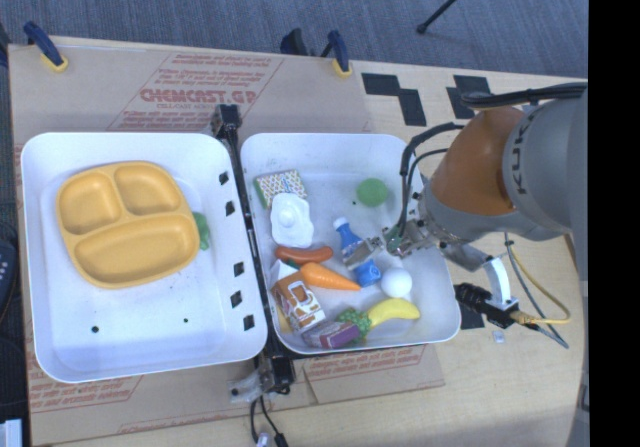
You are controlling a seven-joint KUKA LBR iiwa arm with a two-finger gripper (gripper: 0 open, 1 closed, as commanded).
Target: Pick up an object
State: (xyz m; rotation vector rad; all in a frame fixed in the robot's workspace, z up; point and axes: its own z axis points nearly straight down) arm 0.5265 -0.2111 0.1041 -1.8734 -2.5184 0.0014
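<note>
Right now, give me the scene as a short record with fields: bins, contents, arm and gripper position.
left bin: shallow white bin holding a yellow three-compartment plastic tray, with a small green item at the tray's right edge
right bin: shallow white bin holding a green ball, white bottle, blue bottle, orange toy carrot, white egg, yellow banana
arm: reaches in from the right
gripper: gripper low in right bin, beside the blue bottle; grasp unclear
</note>
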